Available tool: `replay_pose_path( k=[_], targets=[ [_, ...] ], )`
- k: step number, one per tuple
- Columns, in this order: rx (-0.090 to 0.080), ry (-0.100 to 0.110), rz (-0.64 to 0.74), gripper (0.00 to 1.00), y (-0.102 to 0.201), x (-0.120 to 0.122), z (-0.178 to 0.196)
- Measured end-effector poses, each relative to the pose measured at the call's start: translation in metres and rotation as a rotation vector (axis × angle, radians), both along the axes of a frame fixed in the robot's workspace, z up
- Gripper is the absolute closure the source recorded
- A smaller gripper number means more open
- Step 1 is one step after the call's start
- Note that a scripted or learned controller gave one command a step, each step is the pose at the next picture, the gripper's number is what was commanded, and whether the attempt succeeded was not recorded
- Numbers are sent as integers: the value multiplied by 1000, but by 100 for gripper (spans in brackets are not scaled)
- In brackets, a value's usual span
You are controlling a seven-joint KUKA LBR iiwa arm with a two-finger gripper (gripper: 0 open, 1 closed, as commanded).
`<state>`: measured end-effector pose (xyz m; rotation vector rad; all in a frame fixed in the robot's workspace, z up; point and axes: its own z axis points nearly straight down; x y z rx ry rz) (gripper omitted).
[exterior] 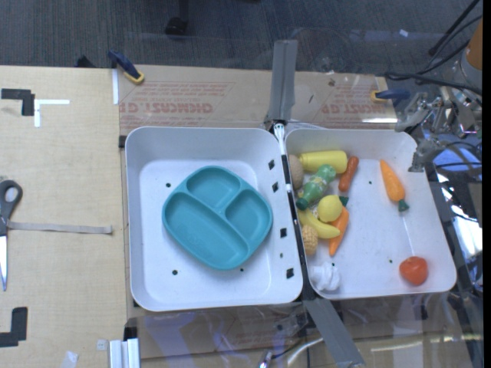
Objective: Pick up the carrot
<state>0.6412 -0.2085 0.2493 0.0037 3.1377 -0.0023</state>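
**Carrot lying loose in the right bin**

While my pincer [426,140] hangs over the right bin's [368,271] far-right corner — grip state I cannot tell — the carrot [392,182] lies alone below it, apart from the toy-food pile [324,198]. Cardboard lettering reads mirrored, illegible.

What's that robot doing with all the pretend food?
It's meant to pick up a carrot, but it hasn't touched one yet. The gripper sits at the upper right, just beyond the right bin, and nothing shows between its fingers. One carrot lies alone near that bin's right side. More toy food is piled along its left wall, and a tomato sits in the corner. The left bin holds a teal plate.
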Motion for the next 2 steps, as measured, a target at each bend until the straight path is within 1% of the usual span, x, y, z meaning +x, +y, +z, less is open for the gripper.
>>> replay_pose_path(
  k=[1, 2],
  targets=[
    [0, -3, 57, 0, 0, 18, -155],
    [-2, -10, 61, 100, 1, 21, -143]
  ],
)
